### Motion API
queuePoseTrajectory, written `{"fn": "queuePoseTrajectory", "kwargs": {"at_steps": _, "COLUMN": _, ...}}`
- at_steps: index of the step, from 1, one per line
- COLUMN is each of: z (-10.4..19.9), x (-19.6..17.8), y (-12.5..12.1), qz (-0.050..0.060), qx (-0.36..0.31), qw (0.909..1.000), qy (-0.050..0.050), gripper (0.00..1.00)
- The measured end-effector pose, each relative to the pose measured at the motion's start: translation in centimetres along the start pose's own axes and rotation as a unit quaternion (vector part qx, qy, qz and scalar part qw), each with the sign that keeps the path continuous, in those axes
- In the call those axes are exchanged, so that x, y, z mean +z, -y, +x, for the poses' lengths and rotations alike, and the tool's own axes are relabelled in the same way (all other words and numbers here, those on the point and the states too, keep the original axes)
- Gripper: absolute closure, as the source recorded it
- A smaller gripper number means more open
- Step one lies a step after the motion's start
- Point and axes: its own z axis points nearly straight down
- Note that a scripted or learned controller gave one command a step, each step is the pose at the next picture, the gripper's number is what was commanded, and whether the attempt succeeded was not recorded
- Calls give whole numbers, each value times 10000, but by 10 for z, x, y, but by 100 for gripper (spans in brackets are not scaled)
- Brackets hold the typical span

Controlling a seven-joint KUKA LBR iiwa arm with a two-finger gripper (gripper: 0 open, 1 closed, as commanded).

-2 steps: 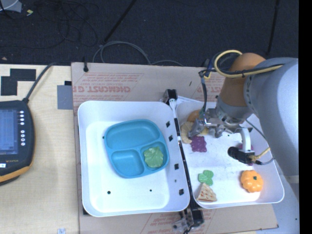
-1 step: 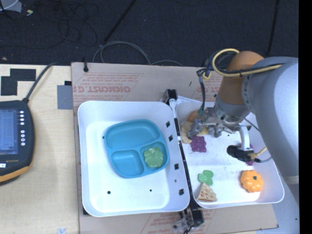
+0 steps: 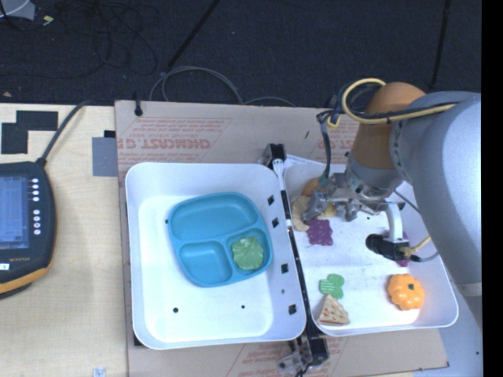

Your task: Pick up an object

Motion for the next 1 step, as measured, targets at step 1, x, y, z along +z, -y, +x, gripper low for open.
{"fn": "queuePoseTrajectory", "kwargs": {"at_steps": 1, "z": 0, "x": 0, "y": 0, "qz": -1, "qx": -11, "qw": 10000, "qy": 3, "gripper": 0}}
